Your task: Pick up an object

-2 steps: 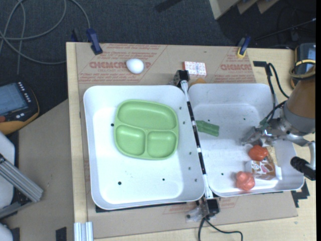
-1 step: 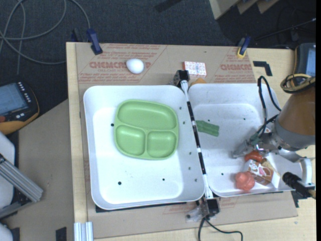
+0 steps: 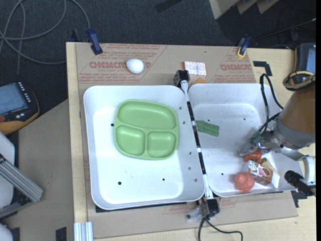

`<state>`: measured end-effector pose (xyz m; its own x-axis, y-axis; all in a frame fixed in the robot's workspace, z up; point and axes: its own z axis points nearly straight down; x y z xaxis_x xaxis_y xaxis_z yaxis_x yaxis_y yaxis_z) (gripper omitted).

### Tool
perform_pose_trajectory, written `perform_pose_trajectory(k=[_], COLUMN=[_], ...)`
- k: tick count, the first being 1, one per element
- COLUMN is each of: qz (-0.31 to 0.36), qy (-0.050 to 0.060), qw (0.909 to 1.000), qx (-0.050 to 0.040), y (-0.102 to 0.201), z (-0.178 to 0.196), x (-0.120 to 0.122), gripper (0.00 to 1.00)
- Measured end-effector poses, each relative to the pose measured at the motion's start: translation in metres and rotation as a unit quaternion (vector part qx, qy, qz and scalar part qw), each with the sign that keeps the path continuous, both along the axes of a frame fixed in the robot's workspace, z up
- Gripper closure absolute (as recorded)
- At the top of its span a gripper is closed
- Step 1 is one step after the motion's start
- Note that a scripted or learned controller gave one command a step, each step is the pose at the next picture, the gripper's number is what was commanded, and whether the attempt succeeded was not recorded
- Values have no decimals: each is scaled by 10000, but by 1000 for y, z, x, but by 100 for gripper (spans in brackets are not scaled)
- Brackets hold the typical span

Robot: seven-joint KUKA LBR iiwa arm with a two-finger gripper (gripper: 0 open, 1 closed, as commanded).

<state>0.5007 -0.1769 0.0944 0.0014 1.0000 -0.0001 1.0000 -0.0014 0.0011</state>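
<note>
Camera view, looking down at a slant: two shallow white bins sit side by side on a cardboard-covered bench [image 3: 150,59]. The left bin [image 3: 100,174] holds a pale green divided plate [image 3: 146,129] with three compartments, lying flat toward the bin's upper middle. The right bin [image 3: 225,99] holds a small green flat piece [image 3: 207,128] near the divider between the bins, a pink-red rounded object [image 3: 245,181] near the bin's lower edge, and a white packet with red printing [image 3: 264,172] just right of it, touching or nearly touching.

The arm enters from the right, its orange band [image 3: 301,117] above the wrist. The gripper [image 3: 256,147] is low in the right bin, immediately above the packet and close to the rounded object. A small red-orange item [image 3: 253,156] lies at the gripper's tip; whether it sits between the fingers cannot be told. Finger state cannot be determined: the wrist and cabling obscure them.

Outside the bins, on the bench's far strip, rest a white egg-shaped object [image 3: 134,65] and a small patterned box [image 3: 195,68]. Two blue clamps [image 3: 94,41] hold the far edge.
</note>
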Motion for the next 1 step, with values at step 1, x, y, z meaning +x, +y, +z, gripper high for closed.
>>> perform_pose_trajectory(k=[1], qz=[27], qy=[-16], qw=[10000], qx=[9], y=[85], z=[73], x=[87], gripper=[100])
